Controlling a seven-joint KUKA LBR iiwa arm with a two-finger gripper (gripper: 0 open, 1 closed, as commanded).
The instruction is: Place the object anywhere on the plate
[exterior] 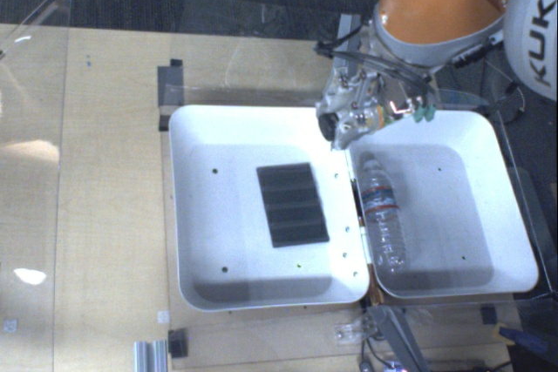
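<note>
A clear plastic bottle (pixel 383 213) lies on its side in the right bin (pixel 488 187), along the bin's left wall, its cap end toward the back. In the middle of the left bin (pixel 209 222) a black ribbed rectangular plate (pixel 292 204) rests flat. My gripper (pixel 344 128) hangs over the back end of the divide between the two bins, just behind the bottle's cap end and apart from it. Nothing shows in its grasp. The orange wrist band sits right above it and hides part of the mechanism.
The two white bins meet edge to edge at the centre of the wooden bench (pixel 96 187). A clear plastic sheet (pixel 35 100) covers the bench's left part. Black brackets (pixel 170 91) sit at the left bin's corners.
</note>
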